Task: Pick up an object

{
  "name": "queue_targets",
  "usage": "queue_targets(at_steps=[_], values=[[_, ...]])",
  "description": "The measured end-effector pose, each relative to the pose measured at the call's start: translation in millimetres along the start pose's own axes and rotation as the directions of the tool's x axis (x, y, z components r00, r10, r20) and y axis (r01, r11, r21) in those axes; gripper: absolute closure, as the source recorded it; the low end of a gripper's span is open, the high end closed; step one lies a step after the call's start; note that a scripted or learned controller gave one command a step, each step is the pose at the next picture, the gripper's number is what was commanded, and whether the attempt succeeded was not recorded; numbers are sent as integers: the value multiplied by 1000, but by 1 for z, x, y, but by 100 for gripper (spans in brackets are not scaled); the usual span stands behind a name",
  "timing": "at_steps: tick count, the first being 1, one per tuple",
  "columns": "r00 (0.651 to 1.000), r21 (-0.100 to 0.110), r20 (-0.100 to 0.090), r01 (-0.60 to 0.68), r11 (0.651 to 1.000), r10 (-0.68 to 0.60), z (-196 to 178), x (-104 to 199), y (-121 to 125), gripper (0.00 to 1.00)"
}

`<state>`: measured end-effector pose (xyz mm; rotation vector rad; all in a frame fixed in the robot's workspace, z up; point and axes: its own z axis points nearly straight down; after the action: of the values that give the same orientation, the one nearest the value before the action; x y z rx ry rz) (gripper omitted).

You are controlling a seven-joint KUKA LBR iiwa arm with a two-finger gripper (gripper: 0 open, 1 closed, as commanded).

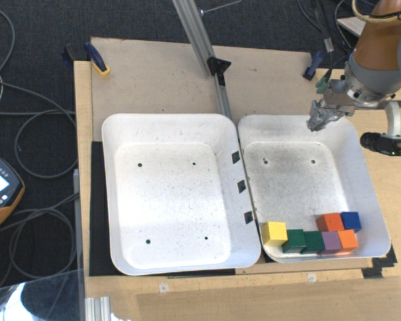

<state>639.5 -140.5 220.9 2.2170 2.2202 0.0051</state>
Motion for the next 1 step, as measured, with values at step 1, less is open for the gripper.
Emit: queue_targets(at_steps=[1], values=[[1000,6,-4,4,1000,-4,-11,56,-12,100]])
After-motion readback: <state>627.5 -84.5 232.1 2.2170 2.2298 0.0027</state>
